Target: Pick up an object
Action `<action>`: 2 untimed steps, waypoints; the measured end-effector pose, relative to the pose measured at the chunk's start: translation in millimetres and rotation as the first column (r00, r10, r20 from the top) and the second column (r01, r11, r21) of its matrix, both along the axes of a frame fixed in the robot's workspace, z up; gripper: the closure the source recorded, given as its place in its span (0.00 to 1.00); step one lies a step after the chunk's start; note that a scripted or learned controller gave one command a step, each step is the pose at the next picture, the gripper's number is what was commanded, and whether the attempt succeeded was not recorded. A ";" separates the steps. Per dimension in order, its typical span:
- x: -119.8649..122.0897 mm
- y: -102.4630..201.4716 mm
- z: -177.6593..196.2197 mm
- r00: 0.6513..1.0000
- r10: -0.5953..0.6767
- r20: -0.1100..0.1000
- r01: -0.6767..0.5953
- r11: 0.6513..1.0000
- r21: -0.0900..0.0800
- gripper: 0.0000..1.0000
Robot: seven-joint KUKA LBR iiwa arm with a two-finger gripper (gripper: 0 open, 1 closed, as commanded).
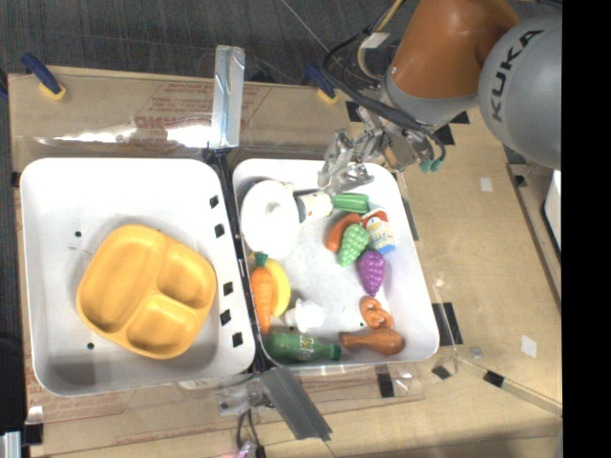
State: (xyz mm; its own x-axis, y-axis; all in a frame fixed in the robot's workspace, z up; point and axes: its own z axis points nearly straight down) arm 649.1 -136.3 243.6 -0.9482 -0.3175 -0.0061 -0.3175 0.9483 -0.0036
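1. The gripper (346, 165) is seen in the upper middle of the frame, over the far rim of the right bin (416, 256); whether it is spread or pinching cannot be told.
2. A white cup (267, 218), green grapes (352, 243), purple grapes (371, 270), a carrot (262, 297), a banana (279, 287) and a green bottle (300, 347) are held in the right bin.
3. A yellow tray (145, 289) is held in the left bin (57, 189).

Arm (458, 46) reaching from right; hand (344, 165) pointed down-left
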 end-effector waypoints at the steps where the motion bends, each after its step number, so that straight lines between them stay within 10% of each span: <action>1: 4.3 19.6 -26.2 0.999 0.054 -0.006 -0.054 0.999 0.002 1.00; 2: 8.8 -45.4 26.6 0.951 -0.310 0.000 0.310 0.951 0.000 1.00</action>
